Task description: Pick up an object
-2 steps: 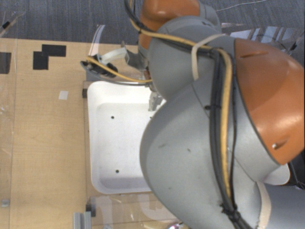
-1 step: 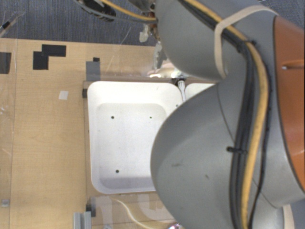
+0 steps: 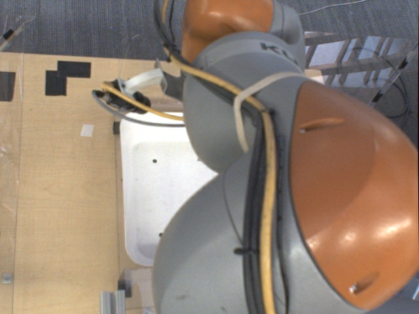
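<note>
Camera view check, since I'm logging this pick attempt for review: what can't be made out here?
- Gripper: hidden in the camera view behind the arm; open or shut can't be told.
- White bin: only its left part is visible; the arm covers the rest.
- Any object to pick: can't be told, as the arm covers most of the bin floor.
- Cables at the bin's top edge: their ends pass behind the arm.

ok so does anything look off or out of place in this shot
Nothing looks spilled or broken. The odd part is the arm itself: it sits so close to the camera that it hides most of the white bin. A yellow cable loops out over the bin's top edge. I cannot see any object to pick.
</note>
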Controlling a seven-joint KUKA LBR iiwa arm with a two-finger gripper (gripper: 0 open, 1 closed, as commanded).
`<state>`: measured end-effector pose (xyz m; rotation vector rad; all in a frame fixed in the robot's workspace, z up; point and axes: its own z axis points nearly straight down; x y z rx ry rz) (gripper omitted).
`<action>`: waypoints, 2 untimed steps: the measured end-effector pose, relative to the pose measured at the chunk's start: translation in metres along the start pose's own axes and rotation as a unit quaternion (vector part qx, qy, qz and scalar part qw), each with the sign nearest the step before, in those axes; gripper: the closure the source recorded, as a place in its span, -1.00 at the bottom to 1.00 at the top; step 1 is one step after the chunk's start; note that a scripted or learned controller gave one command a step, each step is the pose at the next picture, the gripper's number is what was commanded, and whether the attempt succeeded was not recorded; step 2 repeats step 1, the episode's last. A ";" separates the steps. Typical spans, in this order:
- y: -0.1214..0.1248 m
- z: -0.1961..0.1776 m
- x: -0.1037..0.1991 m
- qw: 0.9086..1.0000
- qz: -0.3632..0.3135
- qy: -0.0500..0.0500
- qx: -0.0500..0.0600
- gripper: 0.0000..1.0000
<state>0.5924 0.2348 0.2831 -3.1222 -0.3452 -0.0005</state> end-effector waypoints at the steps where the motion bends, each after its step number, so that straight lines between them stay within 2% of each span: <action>1: 0.013 -0.127 0.055 0.995 -0.098 0.001 0.000 -1.00; 2: 0.013 -0.127 0.055 0.995 -0.098 0.001 0.000 -1.00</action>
